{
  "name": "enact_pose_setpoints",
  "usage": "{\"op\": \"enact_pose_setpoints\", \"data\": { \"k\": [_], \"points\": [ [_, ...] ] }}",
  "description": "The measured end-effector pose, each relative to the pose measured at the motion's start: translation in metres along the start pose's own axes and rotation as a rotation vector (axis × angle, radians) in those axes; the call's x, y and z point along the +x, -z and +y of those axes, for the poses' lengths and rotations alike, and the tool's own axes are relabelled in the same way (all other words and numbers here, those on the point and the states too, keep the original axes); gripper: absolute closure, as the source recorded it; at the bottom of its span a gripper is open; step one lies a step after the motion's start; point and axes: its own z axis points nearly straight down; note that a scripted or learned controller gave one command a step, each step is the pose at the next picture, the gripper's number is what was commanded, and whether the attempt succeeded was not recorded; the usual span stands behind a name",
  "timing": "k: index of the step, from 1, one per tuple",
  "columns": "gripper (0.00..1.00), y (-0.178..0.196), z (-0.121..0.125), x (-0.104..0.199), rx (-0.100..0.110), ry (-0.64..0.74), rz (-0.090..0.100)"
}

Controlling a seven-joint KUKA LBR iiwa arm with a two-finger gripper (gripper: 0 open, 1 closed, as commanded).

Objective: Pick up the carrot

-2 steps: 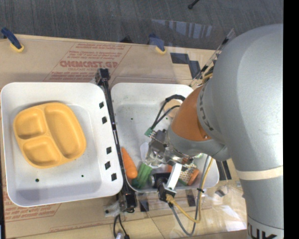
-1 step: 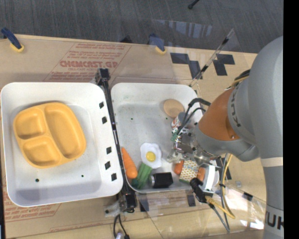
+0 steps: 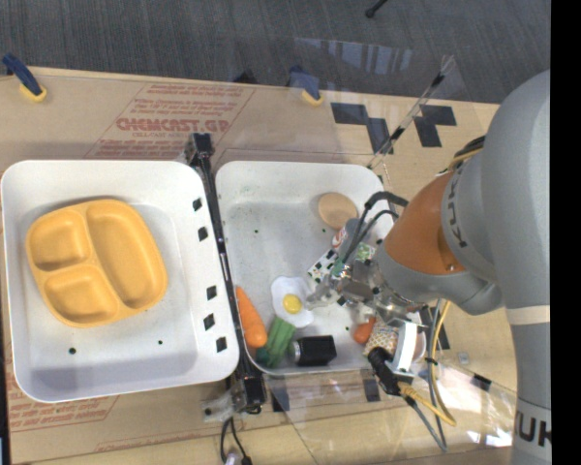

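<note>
We see the slim orange carrot [image 3: 251, 318] lying against the right white bin's [image 3: 271, 187] left wall near its front corner, apart from our gripper [image 3: 341, 277] hovering mid-bin by the fried-egg toy [image 3: 290, 301], its grip state hidden, presumably lining up.

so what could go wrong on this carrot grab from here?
1. The carrot lies tight against the right bin's left wall, so a finger may hit the wall instead of getting around it.
2. A green vegetable and a black block sit right beside the carrot's lower end; the grab could catch one of them.
3. The gripper sits over near the fried egg toy, which it could knock on the way across.
</note>
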Motion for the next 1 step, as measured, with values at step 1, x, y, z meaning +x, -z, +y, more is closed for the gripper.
{"op": "enact_pose_setpoints", "data": {
  "k": [1],
  "points": [
    [0.00,0.0298,0.0070,0.0449,0.001,-0.048,-0.002]
  ]
}}
